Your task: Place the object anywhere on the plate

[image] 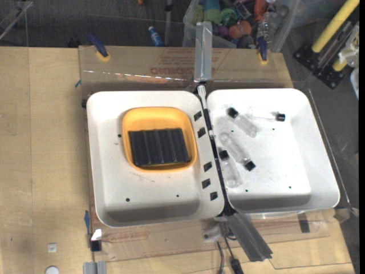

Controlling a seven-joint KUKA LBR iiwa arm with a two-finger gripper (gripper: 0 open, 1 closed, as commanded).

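Note:
A yellow-orange plate (131, 121) sits in the left bin (108, 193). A black ribbed rectangular object (158, 146) lies flat on the plate, covering most of its middle. In the right bin (296, 181) lie several clear plastic tubes with black caps (242, 121), spread over its left half.
A metal divider (203, 61) runs between the two bins, with black tabs along the seam. A clear tub of colourful toys (239, 7) stands behind the bins. Orange clamps (101, 51) hold a sheet at the back. Bare wooden bench lies to the left.

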